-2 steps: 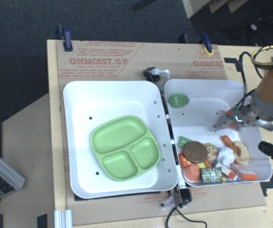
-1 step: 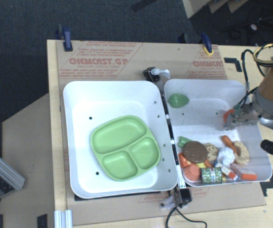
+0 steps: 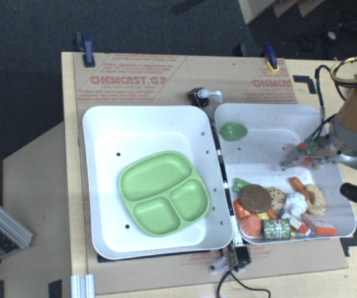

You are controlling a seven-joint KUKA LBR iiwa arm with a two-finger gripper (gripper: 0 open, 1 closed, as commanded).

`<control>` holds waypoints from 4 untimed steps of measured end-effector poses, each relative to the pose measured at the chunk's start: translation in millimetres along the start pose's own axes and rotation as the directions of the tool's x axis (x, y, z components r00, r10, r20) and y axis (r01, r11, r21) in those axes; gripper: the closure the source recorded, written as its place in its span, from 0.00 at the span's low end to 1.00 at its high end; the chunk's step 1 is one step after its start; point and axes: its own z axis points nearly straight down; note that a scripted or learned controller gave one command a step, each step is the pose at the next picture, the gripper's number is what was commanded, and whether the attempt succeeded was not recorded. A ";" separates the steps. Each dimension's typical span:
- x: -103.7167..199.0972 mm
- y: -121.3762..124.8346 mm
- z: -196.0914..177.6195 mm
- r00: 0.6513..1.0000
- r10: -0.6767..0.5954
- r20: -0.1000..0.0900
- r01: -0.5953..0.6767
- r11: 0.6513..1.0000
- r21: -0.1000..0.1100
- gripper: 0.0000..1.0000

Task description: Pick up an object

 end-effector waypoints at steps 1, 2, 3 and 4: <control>11.9 41.9 10.3 1.000 0.000 0.006 0.000 1.000 -0.004 0.00; 11.4 41.0 -0.7 1.000 0.001 0.007 -0.001 1.000 -0.005 1.00; 17.4 91.4 13.1 1.000 0.003 0.005 -0.003 0.999 0.036 1.00; 45.8 95.2 11.1 1.000 0.012 0.017 -0.012 0.999 0.046 1.00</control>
